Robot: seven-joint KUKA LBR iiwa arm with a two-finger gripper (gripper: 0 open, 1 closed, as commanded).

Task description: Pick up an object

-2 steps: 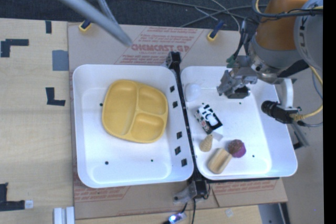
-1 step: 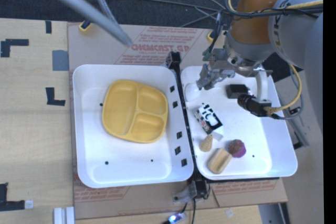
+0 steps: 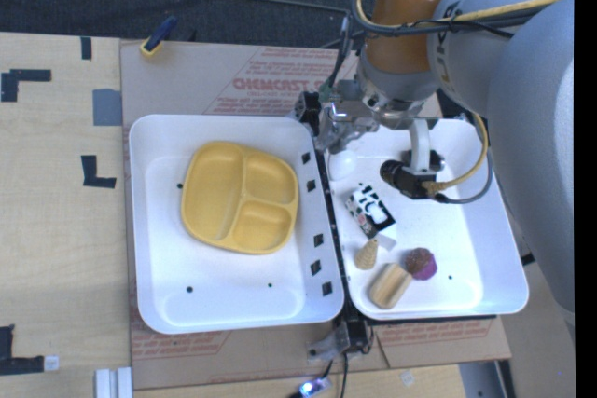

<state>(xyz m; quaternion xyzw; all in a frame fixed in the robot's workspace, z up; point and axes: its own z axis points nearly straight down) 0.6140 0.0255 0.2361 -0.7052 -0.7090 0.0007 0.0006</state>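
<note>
Wooden bench [image 3: 56,200] carries two white bins on cardboard; the left bin [image 3: 159,294] holds a yellow divided plate [image 3: 240,198]; the right bin [image 3: 485,284] holds a black-and-white packet [image 3: 370,209], a small tan piece [image 3: 367,253], a tan block [image 3: 389,285] and a purple ball [image 3: 421,263] touching it; the end effector [image 3: 338,130] hangs over the bins' shared edge, its grip state cannot be told.

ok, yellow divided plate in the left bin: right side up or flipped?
Right side up. The yellow divided plate lies flat in the left bin, its three compartments facing up with raised ridges between them.
</note>
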